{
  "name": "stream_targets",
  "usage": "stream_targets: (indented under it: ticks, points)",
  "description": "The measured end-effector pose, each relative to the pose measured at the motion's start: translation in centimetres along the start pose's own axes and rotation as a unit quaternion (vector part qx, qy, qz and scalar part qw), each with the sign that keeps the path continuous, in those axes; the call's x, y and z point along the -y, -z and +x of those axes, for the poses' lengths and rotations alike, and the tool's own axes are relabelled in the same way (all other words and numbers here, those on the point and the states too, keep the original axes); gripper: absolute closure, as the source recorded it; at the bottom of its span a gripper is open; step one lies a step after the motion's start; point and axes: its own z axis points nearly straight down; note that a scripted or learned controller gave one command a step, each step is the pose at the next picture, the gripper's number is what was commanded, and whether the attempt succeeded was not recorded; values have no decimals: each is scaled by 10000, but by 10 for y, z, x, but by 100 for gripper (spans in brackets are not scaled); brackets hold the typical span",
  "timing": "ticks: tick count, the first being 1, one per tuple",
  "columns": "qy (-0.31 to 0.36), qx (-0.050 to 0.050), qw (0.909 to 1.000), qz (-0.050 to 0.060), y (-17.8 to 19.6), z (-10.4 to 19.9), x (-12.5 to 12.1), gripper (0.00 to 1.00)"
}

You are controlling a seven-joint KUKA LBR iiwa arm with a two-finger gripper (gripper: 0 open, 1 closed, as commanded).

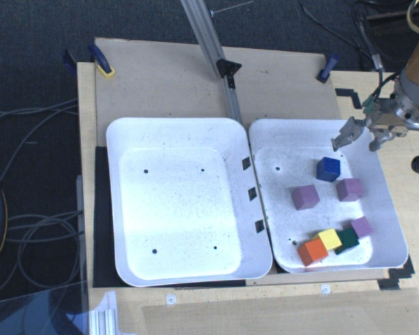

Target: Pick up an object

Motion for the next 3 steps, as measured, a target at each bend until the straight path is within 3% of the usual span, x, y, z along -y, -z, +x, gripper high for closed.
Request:
stream_targets:
  ticks: [1, 3]
  points:
    - [0, 0, 10000, 0, 0, 0, 0, 0]
    - [-8, -5, 10000, 32, -114, -1, 17, 0]
